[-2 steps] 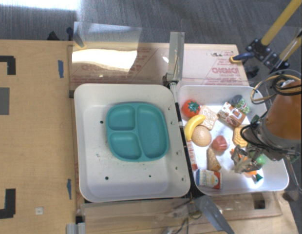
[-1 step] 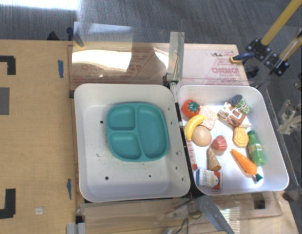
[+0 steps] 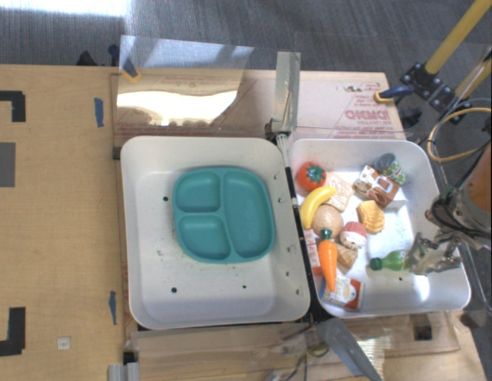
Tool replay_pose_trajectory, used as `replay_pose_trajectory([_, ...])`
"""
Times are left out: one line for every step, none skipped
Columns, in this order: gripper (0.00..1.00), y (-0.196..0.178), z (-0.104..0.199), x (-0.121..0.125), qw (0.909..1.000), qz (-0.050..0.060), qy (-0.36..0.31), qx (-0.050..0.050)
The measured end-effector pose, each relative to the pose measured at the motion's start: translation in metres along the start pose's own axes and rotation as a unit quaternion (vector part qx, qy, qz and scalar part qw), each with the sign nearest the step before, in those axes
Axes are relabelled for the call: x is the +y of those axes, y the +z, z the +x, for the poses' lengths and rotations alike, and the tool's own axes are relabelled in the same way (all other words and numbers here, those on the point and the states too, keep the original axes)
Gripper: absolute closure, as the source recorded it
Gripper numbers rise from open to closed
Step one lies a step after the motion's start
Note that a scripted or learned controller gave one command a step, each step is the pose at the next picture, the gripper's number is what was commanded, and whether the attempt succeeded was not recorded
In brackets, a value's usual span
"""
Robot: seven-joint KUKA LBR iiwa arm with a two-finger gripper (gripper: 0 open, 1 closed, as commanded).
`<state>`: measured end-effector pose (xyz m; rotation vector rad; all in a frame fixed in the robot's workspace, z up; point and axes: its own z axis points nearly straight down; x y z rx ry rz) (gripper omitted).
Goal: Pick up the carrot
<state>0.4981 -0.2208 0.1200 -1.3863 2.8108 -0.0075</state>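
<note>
Task not started as far as the grasp goes — the carrot [image 3: 328, 262] lies untouched in the right bin [image 3: 448, 292], orange body with a green top, pointing roughly toward the bin's near edge.

End effector [image 3: 433, 254] sits at the right side of that bin, low over the floor, metal fingers blurry; cannot tell whether it is open or closed. Nothing visibly between its fingers. A green toy vegetable [image 3: 390, 261] lies just beside it on the left, close enough that it may be touching, can't confirm.

Carrot is well to the left of the end effector, past the green piece, near the wall shared with the left bin [image 3: 151, 292]. Crowded around it: a banana [image 3: 316, 202] and a tomato [image 3: 311, 176] further up, a small red-and-white packet [image 3: 344, 293] at the carrot's tip, and assorted toy foods between.

Teal divided plate [image 3: 224, 213] sits in the left bin, far left of the end effector — not relevant.

Left to do, by my read: travel left across the bin, align over the carrot, descend, close, lift. All of it remains.
</note>
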Motion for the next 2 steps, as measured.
replay_pose_trajectory([1.00,-0.0321,-0.0732,0.0220,0.9992,-0.001,0.040,-0.002])
replay_pose_trajectory([0.00,-0.0307,-0.0696,0.0214,0.9991,-0.002,0.043,0.000])
